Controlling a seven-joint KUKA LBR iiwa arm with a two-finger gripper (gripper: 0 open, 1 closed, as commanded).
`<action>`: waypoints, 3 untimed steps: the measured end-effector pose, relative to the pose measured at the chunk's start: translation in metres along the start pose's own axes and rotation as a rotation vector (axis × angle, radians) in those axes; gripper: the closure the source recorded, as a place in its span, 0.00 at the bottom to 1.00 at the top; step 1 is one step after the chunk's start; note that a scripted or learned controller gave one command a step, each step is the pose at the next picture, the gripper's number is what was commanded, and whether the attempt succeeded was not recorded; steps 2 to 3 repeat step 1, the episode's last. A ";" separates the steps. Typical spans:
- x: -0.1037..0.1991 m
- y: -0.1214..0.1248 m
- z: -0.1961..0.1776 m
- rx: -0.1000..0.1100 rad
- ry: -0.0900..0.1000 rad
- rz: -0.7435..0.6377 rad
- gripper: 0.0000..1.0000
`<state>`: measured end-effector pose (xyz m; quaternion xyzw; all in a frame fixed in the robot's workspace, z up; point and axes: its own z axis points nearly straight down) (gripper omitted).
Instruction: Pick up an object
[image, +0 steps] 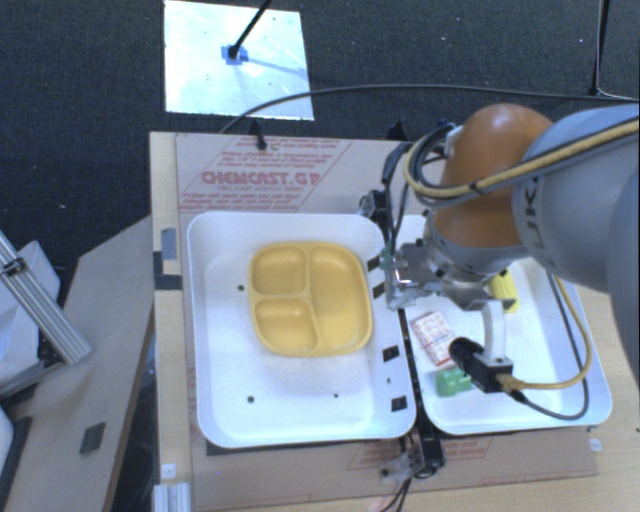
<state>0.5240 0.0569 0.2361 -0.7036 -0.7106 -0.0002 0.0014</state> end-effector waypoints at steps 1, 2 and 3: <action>0.050 -0.018 0.012 -0.001 0.000 0.000 1.00; 0.050 -0.018 0.012 -0.001 0.000 0.000 1.00; 0.050 -0.018 0.012 -0.001 0.000 0.000 1.00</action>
